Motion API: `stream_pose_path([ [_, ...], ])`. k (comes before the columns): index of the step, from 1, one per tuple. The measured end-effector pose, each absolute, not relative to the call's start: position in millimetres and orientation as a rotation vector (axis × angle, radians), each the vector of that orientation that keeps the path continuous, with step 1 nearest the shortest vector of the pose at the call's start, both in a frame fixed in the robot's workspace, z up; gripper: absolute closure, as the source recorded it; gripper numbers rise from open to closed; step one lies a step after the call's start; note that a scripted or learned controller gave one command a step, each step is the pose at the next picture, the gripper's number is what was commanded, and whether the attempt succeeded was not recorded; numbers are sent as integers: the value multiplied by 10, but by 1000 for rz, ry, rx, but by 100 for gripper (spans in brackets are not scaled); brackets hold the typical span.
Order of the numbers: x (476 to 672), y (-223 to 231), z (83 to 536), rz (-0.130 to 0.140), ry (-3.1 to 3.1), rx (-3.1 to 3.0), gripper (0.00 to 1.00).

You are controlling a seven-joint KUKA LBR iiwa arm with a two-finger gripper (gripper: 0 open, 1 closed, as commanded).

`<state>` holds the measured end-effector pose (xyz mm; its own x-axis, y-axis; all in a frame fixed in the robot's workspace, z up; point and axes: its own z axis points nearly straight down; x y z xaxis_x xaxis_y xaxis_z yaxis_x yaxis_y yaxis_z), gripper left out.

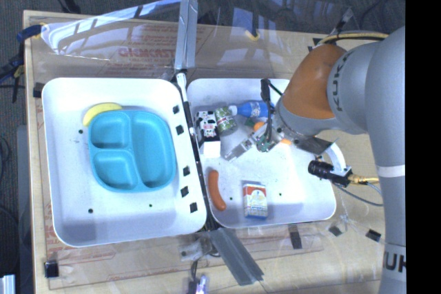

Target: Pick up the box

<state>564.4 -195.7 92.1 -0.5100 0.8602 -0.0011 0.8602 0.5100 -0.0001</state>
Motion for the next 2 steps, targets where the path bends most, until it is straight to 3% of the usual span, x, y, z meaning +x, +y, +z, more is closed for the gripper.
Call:
stream_pose_path([
  [1,6049,-1913,1269,-1,2590,1777,0],
  [2,6450,-2116,858,-38,2603,1850,0],
])
